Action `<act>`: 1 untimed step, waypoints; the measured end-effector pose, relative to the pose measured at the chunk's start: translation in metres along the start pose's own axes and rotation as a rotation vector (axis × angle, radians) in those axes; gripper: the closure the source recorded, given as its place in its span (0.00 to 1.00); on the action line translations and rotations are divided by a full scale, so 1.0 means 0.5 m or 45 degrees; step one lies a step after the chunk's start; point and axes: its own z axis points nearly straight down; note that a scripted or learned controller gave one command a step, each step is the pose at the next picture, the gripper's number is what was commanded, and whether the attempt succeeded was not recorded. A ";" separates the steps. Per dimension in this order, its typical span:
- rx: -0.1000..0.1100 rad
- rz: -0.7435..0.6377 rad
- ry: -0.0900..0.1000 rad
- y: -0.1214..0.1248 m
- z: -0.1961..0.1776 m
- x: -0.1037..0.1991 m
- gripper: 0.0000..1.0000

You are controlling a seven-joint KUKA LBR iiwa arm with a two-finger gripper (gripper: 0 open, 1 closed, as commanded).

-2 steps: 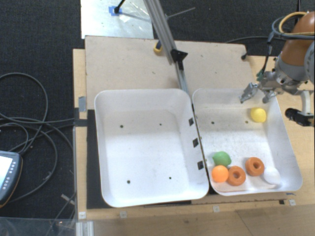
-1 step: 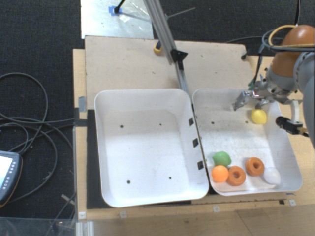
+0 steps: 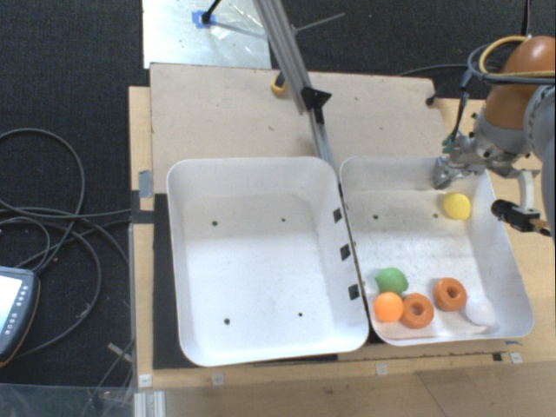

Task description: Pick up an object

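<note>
Two orange rings (image 3: 433, 301) in the right bin (image 3: 512, 276), near its front edge | orange ball (image 3: 387, 307) touching the left ring, green ball (image 3: 392, 279) just behind | yellow ball (image 3: 456, 205) toward the bin's back | gripper (image 3: 445, 174) just behind the yellow ball, finger spread: cannot tell | left bin (image 3: 187, 233) beside.

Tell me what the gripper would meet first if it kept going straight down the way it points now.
Most likely the bare floor of the right bin. The gripper hangs near that bin's far edge, pointing down, with the yellow ball just beside it toward the near side. Depth is unclear from this slant, so it might graze the ball.
</note>
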 end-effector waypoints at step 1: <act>-0.005 0.006 0.001 0.013 -0.132 -0.003 1.00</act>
